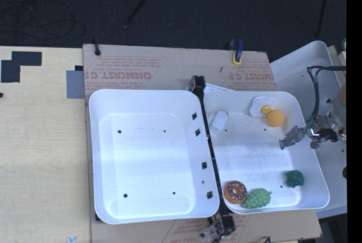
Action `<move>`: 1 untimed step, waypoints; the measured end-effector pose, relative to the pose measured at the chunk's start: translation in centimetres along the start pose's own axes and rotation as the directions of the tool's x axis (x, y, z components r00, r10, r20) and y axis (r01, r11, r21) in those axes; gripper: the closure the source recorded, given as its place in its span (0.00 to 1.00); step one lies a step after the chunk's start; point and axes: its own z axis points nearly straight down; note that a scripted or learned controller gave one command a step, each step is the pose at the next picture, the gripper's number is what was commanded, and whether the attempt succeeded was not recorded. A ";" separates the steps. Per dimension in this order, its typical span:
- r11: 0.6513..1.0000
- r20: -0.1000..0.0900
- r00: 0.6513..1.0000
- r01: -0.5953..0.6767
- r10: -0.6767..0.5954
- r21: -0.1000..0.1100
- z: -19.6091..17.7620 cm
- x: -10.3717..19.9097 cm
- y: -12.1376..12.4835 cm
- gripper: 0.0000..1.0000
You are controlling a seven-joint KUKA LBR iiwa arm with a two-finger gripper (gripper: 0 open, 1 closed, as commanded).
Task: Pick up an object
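From the camera view, the tool (294, 137) hung over the right edge of the right bin (257, 194); whether it was wide or narrow could not be told, and nothing showed in it. That bin held every candidate: an orange ball (276, 118) touching a fried-egg toy (261, 107) at the far side, a clear cup (218, 121) lying near the divider, a green broccoli-like toy (294, 178) near the right wall, and a donut (235, 191) beside a bunch of green grapes (257, 198) at the near wall. The left bin (147, 154) sat alongside. The ball, judged light, hard and prone to roll, was nearest; a grip across its middle looked safest.
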 end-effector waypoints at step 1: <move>1.000 -0.003 1.000 -0.003 0.003 0.008 0.4 0.0 -0.3 0.00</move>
